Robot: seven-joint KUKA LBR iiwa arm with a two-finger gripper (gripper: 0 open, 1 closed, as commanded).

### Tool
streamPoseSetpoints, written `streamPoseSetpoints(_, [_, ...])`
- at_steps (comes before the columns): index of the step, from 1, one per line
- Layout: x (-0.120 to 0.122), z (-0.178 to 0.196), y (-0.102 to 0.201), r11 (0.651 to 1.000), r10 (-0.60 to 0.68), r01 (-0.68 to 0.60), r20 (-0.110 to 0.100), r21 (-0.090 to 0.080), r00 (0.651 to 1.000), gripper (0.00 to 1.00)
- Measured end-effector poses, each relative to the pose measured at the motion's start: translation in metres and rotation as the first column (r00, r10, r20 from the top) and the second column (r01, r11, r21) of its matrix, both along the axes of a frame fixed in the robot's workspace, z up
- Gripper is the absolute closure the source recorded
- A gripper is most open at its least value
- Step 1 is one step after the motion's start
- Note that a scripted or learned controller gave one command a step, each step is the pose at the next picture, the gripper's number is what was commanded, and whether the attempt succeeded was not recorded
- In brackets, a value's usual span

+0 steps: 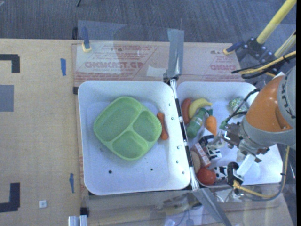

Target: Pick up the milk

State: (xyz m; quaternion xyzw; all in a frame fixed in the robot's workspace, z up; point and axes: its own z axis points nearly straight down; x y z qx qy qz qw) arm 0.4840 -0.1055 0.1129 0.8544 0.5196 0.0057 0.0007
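A green divided plate [128, 127] is seen in the left bin [94, 173], well apart from the jaws, with an orange carrot [162, 126] touching its near edge. In the right bin [263, 171], a banana [199, 104], a green bottle [195, 123] and a red tomato [206, 175] are found near the jaws.

**Colours in the two bins**

Lime-green divided plate [128, 127] in the white left bin [94, 173], an orange carrot [162, 126] beside it. Right bin [270, 171]: yellow banana [201, 103], red tomato [206, 175], black-and-white cow-patterned milk carton [214, 150]. Arm [269, 112] grey and orange.
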Motion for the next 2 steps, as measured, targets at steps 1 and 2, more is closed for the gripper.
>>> streamPoseSetpoints(1, [0.003,0.011,0.000,1.000,-0.001,0.001,0.007,-0.001,1.000,1.00])
streamPoseSetpoints(2, [0.060,-0.002,0.001,0.960,-0.281,0.281,0.042,0.002,0.959,1.00])
